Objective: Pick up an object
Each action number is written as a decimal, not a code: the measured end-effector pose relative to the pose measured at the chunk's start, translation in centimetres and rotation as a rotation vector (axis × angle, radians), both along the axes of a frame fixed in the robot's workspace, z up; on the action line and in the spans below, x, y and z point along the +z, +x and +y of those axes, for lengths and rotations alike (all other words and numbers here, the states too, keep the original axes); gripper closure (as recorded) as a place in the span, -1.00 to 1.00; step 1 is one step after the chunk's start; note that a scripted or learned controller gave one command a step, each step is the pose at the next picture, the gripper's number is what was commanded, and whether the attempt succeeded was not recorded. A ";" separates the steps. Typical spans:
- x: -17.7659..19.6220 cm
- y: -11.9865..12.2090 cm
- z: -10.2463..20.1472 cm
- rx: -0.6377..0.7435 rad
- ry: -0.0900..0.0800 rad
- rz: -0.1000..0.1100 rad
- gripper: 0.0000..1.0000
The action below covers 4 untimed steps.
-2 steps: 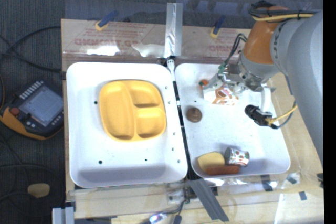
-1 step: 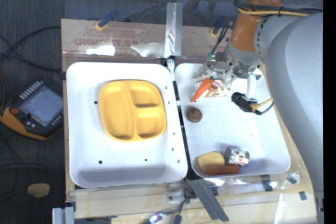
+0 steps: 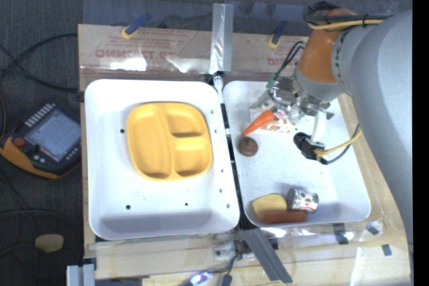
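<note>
Single fixed camera, mounted above the bench (image 3: 90,37), looking down at a slant. Both white bins fall within frame; arm (image 3: 375,70) enters from the right.

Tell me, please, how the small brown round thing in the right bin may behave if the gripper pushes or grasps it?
The small brown round thing looks ball-like, so a push would probably roll it across the bin floor. Its rounded sides may slip from the fingers unless gripped centrally. It lies just beside the orange carrot, which could get nudged too.

Even overhead light; glare on clear tape (image 3: 218,43); arm (image 3: 392,77) perhaps slightly blurred.
</note>
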<state>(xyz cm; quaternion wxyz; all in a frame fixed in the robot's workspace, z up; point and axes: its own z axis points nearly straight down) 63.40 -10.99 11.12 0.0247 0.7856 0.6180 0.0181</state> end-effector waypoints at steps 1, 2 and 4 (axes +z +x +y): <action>0.0 -3.0 0.9 -0.077 0.005 0.001 -1.00; -2.2 -8.0 0.9 -0.184 0.019 0.047 -1.00; 8.2 -4.3 7.0 -0.179 0.019 0.061 1.00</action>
